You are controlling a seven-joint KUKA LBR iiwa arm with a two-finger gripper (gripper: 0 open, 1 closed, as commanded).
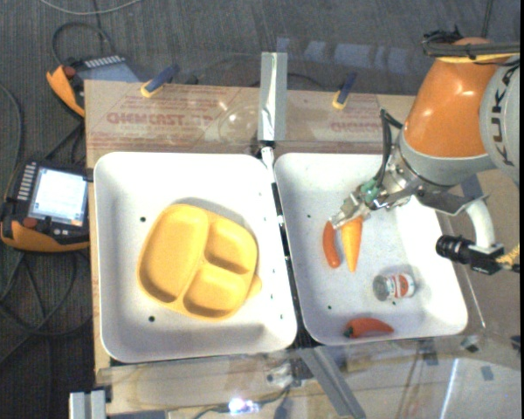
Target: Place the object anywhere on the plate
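A yellow plate (pixel 201 260) with three compartments lies in the left bin (pixel 113 182). In the right bin (pixel 419 234) an orange carrot (pixel 353 244) points toward the front, with a red-orange sausage-shaped piece (pixel 332 246) touching its left side. My gripper (pixel 356 206) hangs right over the carrot's thick far end, close to it or touching it. Whether the carrot sits in its grasp is not visible from this angle.
A small silver can with a red label (pixel 395 285) lies on its side in the right bin, in front of the carrot. A red pepper (pixel 368 327) rests by that bin's front wall. The bins' shared rim (pixel 279 234) separates carrot and plate.
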